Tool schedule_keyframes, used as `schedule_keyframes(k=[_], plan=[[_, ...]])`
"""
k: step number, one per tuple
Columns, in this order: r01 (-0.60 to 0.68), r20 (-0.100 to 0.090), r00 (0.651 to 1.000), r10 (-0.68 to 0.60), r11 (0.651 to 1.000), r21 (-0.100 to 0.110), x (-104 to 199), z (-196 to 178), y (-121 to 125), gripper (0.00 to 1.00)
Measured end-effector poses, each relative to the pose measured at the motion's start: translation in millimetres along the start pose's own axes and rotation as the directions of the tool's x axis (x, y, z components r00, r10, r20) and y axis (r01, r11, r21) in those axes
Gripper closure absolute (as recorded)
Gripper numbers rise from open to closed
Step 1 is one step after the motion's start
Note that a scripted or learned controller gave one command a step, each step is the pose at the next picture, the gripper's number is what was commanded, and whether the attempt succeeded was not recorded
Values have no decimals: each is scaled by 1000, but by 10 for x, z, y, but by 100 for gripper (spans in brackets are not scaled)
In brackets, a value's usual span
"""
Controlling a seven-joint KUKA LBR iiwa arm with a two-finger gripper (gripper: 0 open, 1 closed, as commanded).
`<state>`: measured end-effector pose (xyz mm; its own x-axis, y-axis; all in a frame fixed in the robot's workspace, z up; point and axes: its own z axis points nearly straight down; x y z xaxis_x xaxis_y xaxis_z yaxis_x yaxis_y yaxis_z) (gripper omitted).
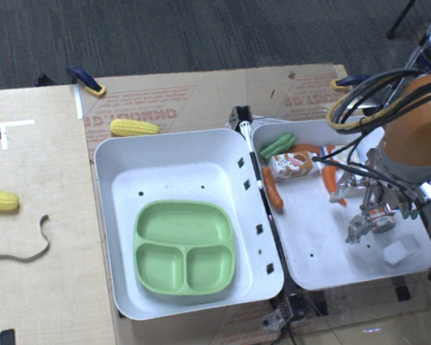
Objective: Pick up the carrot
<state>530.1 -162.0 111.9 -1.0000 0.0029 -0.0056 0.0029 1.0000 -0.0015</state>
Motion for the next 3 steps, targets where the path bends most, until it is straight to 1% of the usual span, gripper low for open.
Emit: schedule_keyframes(k=[1,2,3], plan=[[140,-4,990,-140,990,-3,523,200,673,0],[-94,-1,996,94,996,-1,198,193,275,0],[204,1,979,-204,979,0,145,104,-276,0]])
